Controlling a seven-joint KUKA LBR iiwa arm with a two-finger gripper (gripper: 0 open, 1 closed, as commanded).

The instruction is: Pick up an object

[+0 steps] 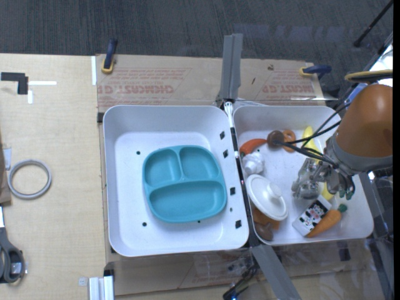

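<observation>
I judge this the reach-in step: my gripper hangs low in the right bin, and I cannot tell its state or whether it has hold of anything, so the next move calls for settling on one object. Just beside it lie a carrot and a small printed box (touching each other); a white lid sits away from the arm, while the left bin, well apart, holds a blue divided plate.

The right bin is crowded: a white lid, carrot and small items surround the tool. Open floor lies around the blue tray in the left bin.
</observation>
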